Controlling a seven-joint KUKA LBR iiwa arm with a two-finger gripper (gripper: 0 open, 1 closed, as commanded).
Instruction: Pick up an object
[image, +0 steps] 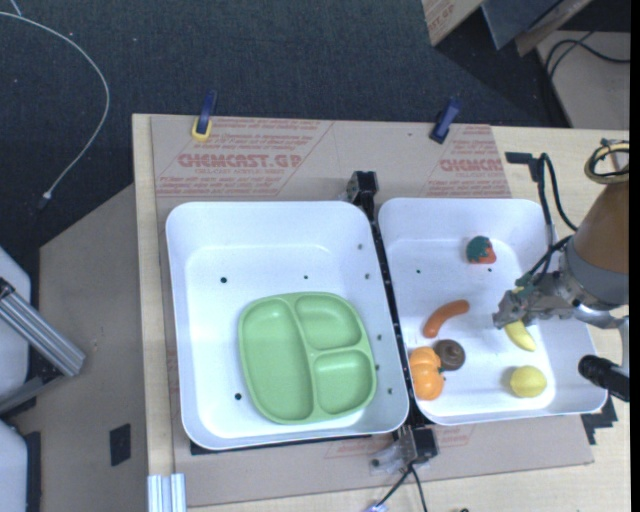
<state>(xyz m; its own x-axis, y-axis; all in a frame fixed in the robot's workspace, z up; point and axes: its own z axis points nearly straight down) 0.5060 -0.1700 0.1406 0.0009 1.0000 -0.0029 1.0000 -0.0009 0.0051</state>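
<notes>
**One overhead camera, angled down**

A single fixed camera looked down at a slant from above the bench (300, 150), far enough to take in both white bins (200, 300) side by side; the arm (605, 250) entered from the right.

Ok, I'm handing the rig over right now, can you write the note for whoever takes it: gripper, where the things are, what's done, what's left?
Gripper: low in the right bin, at the yellow banana; open or shut not visible, nothing seen held.
Right bin also holds: orange carrot-like piece, orange fruit touching a brown round piece, yellow lemon, small red and green piece near the far wall.
Left bin: green divided plate.
Done: arm positioned over the banana.
Left: no object visibly lifted yet; grasp and lift one.
</notes>
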